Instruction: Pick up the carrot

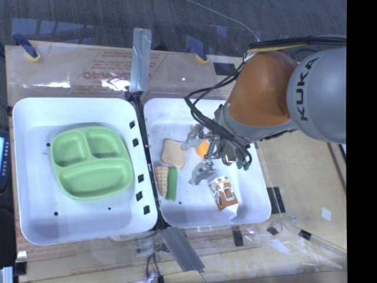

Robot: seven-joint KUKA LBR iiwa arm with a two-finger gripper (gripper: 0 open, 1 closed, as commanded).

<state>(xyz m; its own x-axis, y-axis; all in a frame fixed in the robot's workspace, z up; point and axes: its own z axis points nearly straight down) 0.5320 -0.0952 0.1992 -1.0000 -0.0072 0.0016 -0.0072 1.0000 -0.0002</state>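
The carrot (202,148) shows as a small orange piece in the middle of the right bin (253,208), partly covered by the wrist. My gripper (198,156) hangs low over it, reaching in from the right. One metal finger (194,138) stands just behind the carrot and the other finger (202,173) is well in front of it, so the gripper is open with the carrot in the gap near the rear finger. I cannot see whether either finger touches the carrot.
A bread slice (173,154) lies just left of the gripper. A tan waffle stick (160,180) and a green stick (171,184) lie by the bin's left wall. A snack packet (224,194) sits front right. The left bin (29,217) holds a green divided plate (91,162).
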